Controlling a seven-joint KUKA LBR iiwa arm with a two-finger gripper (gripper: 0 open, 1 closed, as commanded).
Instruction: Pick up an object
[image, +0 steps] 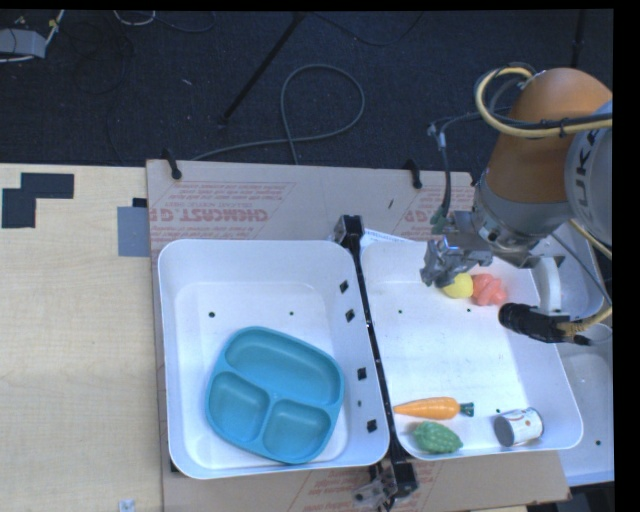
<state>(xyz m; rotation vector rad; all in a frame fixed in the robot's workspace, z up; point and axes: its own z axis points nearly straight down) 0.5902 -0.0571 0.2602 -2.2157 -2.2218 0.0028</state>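
My gripper hangs over the far part of the right bin, just left of a small yellow object and touching or nearly touching it. A pink object lies right beside the yellow one. Near the bin's front edge lie an orange carrot, a green bumpy object and a small grey-and-white can on its side. The fingertips are dark and blurred against the bin wall.
The left bin holds a blue divided plate. A black divider runs between the bins. The arm's orange band and grey wrist loom over the right bin's far right corner, with a black handle jutting beside it.
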